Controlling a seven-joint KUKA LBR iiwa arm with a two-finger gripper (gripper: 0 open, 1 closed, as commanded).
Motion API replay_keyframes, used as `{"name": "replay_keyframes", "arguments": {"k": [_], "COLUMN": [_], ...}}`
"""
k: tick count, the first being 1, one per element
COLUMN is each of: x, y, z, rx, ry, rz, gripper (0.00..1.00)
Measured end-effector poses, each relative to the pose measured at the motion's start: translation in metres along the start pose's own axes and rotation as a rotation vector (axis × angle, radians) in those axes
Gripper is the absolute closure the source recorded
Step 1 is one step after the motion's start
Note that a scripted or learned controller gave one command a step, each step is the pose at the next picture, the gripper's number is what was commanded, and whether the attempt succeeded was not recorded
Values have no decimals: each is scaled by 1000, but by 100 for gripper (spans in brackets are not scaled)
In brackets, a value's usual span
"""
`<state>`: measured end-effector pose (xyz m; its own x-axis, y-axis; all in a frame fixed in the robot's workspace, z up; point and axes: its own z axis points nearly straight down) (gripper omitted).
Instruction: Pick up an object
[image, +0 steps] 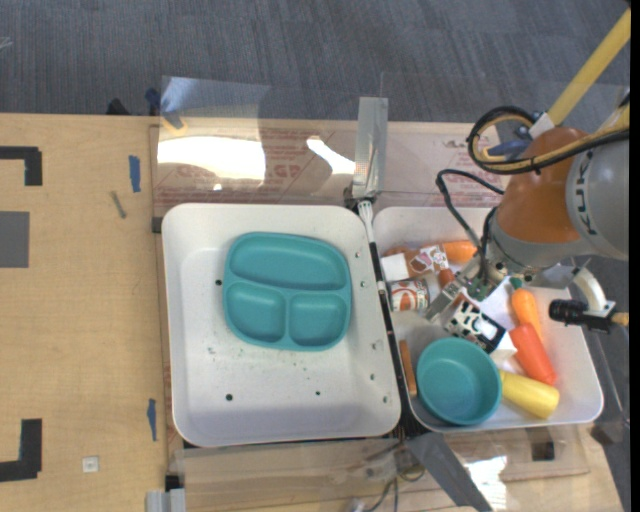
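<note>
Over right bin | pincer state unclear | below: small red-white cans, orange carrot

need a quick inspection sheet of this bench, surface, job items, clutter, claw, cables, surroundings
surface: two shallow white bins side by side, left bin and right bin, on a brown bench.
job's things: the right bin holds a teal bowl, carrots, a yellow piece and small printed packages.
clutter: a teal divided plate lies in the left bin; dark specks on the bin floor around it.
claw: claw is low over the right bin's packages; its state cannot be told.
cables: black cables loop beside the arm's orange band.
surroundings: grey carpet behind; blue tape bits on the bench.
</note>
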<state>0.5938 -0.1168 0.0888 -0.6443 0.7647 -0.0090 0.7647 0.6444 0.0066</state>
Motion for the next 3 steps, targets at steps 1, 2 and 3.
{"name": "replay_keyframes", "arguments": {"k": [1, 2, 3], "x": [51, 2, 27], "y": [-41, 18, -14], "z": [-6, 0, -1], "rx": [-22, 1, 1], "ry": [-18, 2, 2], "rz": [143, 269, 402], "gripper": [0, 0, 0]}}
